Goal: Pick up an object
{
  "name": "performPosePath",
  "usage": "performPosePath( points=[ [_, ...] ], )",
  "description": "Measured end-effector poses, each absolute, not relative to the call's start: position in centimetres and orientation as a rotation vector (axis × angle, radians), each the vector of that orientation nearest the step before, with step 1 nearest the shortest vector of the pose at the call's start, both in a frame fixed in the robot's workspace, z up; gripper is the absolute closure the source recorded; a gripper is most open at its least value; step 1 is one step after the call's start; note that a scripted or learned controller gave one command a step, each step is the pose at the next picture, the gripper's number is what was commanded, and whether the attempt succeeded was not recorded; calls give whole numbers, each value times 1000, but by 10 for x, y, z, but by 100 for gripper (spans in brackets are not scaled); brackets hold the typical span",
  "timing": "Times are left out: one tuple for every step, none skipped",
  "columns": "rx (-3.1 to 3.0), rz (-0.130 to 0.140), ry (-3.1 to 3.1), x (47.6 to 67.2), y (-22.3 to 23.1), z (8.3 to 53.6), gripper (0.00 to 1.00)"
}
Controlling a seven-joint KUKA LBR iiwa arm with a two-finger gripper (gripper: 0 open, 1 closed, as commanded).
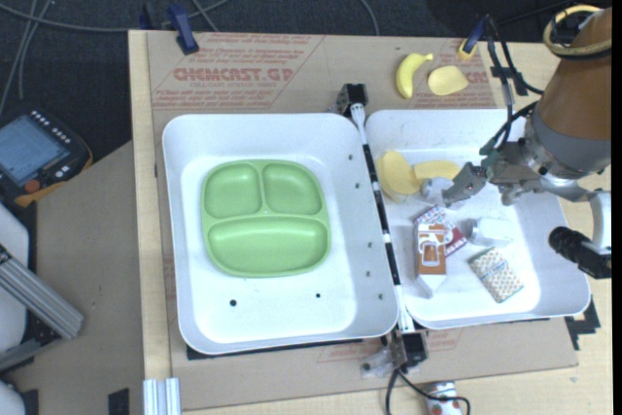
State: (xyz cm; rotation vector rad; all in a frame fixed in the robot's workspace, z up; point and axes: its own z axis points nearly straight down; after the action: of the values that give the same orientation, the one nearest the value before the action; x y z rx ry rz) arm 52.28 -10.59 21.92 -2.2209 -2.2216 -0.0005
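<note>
Near right bin's [544,301] back rim: jaws, arm [573,92].

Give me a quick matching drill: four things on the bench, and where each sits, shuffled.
Things:
1. green divided plate
2. banana
3. red and white carton
4. patterned packet

Places:
A. on the bench board behind the right bin
B. right bin, near its front right corner
C. left bin, in the middle
D. right bin, near the divider between the bins

Pairs: 1-C, 2-A, 3-D, 4-B
</note>
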Motion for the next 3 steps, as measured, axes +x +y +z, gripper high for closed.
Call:
performPosePath(
  points=[
    [-2221, 1, -2220, 547, -102, 137, 0],
    [-2221, 1, -2219, 540, -100, 84, 0],
    [-2223, -1, -2221, 511, -112, 85, 0]
  ],
)
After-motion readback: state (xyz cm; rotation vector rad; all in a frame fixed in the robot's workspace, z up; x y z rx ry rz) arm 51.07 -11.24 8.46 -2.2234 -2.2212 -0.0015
